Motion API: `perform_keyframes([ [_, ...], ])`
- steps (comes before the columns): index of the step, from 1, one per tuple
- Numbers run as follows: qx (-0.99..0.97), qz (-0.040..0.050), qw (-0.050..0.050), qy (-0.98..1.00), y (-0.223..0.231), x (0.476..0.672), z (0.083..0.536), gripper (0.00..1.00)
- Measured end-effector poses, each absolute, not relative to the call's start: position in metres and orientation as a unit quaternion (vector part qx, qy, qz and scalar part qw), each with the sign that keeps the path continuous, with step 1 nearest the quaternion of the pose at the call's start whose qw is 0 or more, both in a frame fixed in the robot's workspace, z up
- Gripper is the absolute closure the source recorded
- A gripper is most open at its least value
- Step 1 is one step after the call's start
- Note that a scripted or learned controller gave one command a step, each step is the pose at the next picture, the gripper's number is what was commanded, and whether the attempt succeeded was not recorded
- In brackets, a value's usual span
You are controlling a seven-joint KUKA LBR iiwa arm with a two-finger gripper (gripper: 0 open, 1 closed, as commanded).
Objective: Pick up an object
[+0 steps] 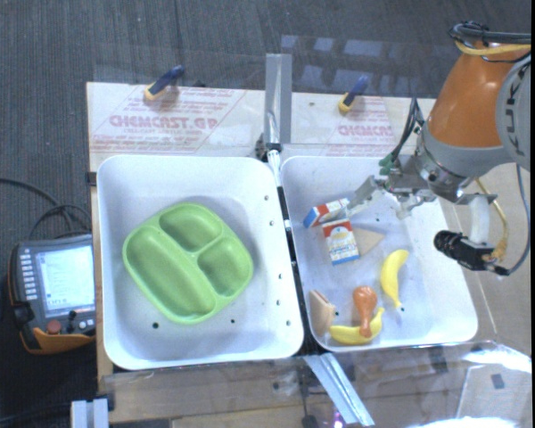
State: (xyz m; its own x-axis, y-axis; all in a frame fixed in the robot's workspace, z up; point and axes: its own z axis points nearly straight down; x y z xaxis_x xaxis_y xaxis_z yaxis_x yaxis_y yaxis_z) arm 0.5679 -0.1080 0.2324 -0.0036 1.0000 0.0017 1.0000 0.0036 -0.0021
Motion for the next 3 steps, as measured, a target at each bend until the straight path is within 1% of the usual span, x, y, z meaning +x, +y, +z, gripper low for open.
perform_keyframes([
  [1, -0.697, 0.0000, 0.001, -0.717, -0.118, 0.548, 0.103, 0.00],
  [2, -0.703, -0.0052, -0.008, -0.711, -0.097, 0.615, 0.092, 0.00],
  [3, -0.703, -0.0068, -0.006, -0.711, -0.095, 0.615, 0.102, 1.00],
])
